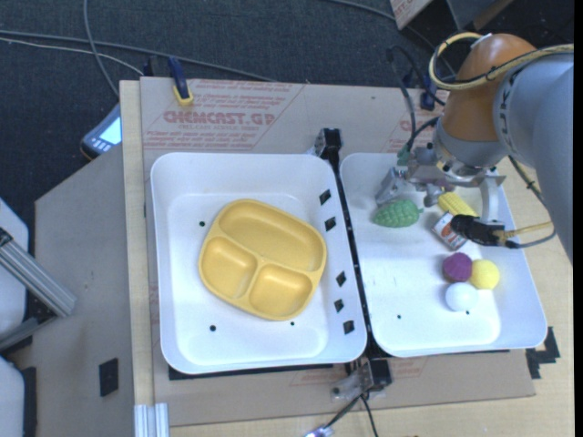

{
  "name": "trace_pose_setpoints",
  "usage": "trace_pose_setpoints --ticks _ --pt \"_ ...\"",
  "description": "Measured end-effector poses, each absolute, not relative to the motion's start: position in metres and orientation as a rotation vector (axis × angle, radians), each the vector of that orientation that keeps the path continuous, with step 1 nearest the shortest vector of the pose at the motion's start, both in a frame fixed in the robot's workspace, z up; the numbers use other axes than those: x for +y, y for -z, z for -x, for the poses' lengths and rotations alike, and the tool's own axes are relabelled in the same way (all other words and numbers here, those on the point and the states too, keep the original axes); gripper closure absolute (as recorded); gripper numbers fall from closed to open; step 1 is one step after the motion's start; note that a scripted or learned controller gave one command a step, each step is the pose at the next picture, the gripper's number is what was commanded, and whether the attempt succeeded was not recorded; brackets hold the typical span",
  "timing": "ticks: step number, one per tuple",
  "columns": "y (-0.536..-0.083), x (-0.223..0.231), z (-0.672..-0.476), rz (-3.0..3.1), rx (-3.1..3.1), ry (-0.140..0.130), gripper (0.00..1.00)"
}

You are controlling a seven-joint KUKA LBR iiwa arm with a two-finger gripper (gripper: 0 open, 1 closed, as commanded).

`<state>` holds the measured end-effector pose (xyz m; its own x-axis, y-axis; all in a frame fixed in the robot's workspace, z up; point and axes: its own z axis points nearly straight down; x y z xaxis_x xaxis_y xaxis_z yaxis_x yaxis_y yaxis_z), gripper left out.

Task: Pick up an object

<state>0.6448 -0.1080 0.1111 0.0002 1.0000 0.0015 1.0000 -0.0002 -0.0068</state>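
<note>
The gripper (401,182) hangs just above the green object (395,214), seemingly approaching; whether it grips, I cannot tell.

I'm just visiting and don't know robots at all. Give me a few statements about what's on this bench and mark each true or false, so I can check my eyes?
1. The yellow divided plate lies in the left bin. True.
2. The green object lies in the same bin as the plate. False: it lies in the right bin, near the far end.
3. The end effector hangs over the left bin. False: it is over the right bin, close to the green object.
4. A purple ball, a yellow ball and a white ball lie close together in the right bin. True.
5. The plate is round with no compartments. False: it has three compartments.
</note>
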Motion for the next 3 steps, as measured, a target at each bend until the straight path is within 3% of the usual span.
trace_pose_setpoints --ticks 1,3 --pt "-0.126 -0.108 -0.647 2.222 -2.221 0.002 1.00" --pt "-0.229 -0.111 -0.642 2.225 -2.226 0.007 1.00"
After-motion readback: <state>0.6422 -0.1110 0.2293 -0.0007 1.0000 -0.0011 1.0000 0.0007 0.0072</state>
